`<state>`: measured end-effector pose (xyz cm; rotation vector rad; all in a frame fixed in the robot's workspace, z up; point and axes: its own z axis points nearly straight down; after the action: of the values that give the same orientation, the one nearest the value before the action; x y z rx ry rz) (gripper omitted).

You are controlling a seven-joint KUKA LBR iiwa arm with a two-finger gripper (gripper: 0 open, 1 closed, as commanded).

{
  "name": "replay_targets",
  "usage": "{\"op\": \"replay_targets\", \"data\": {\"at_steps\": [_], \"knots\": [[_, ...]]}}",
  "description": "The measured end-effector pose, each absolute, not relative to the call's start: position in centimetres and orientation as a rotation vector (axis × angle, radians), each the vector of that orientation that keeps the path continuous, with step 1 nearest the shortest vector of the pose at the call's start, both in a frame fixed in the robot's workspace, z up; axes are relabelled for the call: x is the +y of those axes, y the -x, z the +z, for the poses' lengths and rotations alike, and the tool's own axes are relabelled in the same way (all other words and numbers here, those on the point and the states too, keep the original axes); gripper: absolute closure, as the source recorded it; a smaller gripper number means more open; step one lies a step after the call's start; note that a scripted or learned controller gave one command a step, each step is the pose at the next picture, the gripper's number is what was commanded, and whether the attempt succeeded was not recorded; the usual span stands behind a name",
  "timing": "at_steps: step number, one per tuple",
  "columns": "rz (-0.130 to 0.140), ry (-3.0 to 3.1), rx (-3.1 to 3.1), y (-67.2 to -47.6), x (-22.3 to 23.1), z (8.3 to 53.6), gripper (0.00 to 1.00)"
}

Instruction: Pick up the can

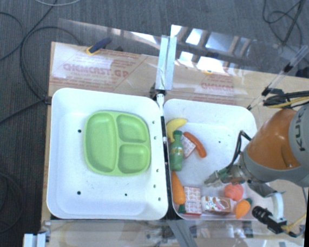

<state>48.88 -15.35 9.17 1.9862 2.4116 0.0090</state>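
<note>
The can (215, 205), with a brown and red label, lies on its side near the front wall of the right bin (220, 113). The gripper (218, 178) hangs low at the end of the grey arm with the orange band (272, 145), just above and behind the can and beside a red tomato (234, 191). Nothing shows between it and the can.
The right bin also holds a red-and-white carton (192, 200), a carrot (177, 188), a green bottle (177, 149), a banana (175, 125), a sausage (195, 144) and an orange piece (242, 208). A green divided plate (117, 144) lies in the left bin (61, 192).
</note>
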Motion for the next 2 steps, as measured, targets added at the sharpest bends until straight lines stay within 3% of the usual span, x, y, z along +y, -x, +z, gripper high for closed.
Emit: {"op": "replay_targets", "data": {"at_steps": [1,2], "knots": [[0.001,-1.757,2.605,-58.4,-21.6,15.8,1.0],[-0.001,-1.682,2.651,-64.6,-17.4,20.6,1.0]]}}
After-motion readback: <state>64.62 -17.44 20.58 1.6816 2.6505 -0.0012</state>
